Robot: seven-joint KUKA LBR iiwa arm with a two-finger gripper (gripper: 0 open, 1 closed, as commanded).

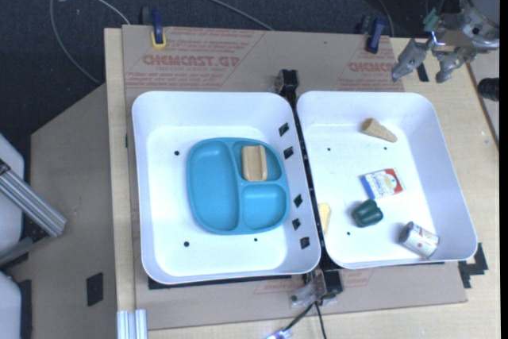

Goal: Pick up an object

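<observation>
Jaws [429,64] spread wide, holding nothing, beyond right bin [444,140] far corner.

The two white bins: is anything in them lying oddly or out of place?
One thing: a small yellowish piece sits wedged against the right bin's left wall, apart from the loose items. The small can lies tipped on its side. The blue plate with its tan block looks orderly.

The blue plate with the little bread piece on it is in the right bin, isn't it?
Not quite. The blue plate with the bread piece on it sits in the left bin, not the right bin. The camera view shows it.
</observation>
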